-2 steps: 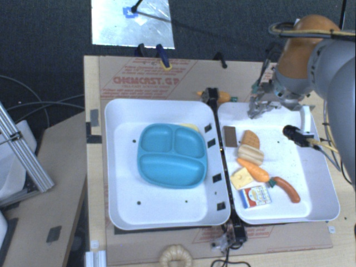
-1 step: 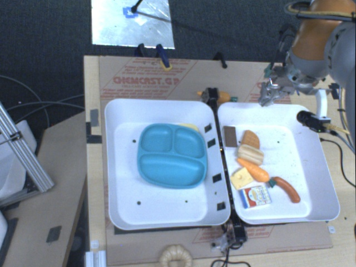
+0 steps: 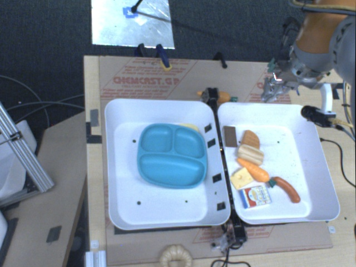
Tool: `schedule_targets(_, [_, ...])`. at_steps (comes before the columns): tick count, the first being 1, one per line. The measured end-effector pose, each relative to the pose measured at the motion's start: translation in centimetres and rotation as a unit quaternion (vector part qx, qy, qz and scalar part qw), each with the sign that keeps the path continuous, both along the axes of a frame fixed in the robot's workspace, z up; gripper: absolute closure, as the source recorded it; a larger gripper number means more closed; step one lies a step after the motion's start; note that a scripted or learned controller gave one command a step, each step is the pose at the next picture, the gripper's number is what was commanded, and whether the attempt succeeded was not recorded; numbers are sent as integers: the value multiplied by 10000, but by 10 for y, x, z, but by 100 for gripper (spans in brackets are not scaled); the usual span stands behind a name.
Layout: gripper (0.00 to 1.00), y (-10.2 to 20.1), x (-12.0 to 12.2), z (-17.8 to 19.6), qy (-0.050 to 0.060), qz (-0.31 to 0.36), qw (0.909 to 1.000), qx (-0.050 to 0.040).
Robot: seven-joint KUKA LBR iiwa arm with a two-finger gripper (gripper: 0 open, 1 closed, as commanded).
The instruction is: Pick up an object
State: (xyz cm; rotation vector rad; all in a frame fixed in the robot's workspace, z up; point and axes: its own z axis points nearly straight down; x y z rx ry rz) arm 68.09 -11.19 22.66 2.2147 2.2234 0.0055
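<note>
The left bin [image 3: 119, 166] holds a blue divided plate [image 3: 171, 154], with a bit of something yellow at its far edge. The right bin [image 3: 311, 166] holds a cluster toward its left: a brown bar [image 3: 230, 136], a bread roll [image 3: 250, 147], a cheese wedge [image 3: 242, 178], a carrot [image 3: 256, 171], a sausage [image 3: 286, 188] and a small printed packet [image 3: 255, 196]. My claw [image 3: 275, 88] hangs beyond that bin's far edge, well apart from the food, and I cannot tell how it stands. The bench [image 3: 139, 77] is cardboard-topped; a shiny sheet [image 3: 133, 15] lies on dark carpet beyond it.
</note>
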Motion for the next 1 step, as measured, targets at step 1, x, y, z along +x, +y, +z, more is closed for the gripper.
schedule_targets(1, [100, 33, -31, -4, 26, 16, 10000, 2])
